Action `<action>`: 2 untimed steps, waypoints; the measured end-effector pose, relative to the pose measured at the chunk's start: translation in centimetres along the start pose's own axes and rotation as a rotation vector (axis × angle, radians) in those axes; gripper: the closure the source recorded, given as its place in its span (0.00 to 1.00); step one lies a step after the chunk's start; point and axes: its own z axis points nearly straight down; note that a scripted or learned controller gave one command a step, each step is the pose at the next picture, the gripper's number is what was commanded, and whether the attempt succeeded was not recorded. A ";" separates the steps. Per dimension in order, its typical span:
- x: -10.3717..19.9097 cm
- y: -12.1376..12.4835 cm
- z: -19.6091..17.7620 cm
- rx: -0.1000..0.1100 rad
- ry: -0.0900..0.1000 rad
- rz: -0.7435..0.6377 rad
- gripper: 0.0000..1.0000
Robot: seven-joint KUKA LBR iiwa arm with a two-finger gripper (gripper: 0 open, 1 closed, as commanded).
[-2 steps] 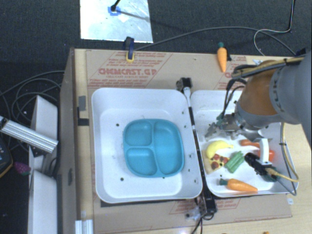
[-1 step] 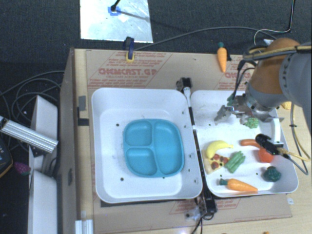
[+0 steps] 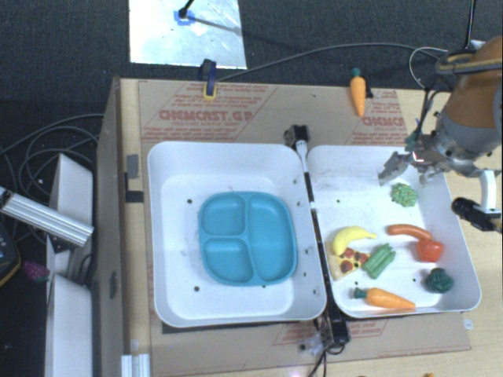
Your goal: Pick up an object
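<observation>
The worktop is carrying two shallow white bins side by side. The left bin is holding a blue divided plate near its middle. The right bin, taken here as the landmark, is holding all the toy food. The grey arm is reaching in over this bin's far right corner, and its end effector is hovering there with fingers spread — nothing is sitting between them. Just below the end effector, a light green lettuce piece is lying near the bin's right wall. Toward the bin's centre a yellow banana is resting, with a green cucumber just beside it. A red pepper is lying to the right, a dark broccoli is sitting in the near right corner, and a carrot is lying along the near wall. Beyond the bin's far edge — on the bare worktop — another carrot is lying.
</observation>
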 end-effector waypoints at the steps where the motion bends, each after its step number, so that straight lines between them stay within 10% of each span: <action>1: -3.3 -0.8 8.1 0.004 0.002 0.001 0.00; 2: -4.0 -5.4 7.4 0.003 0.001 0.001 0.00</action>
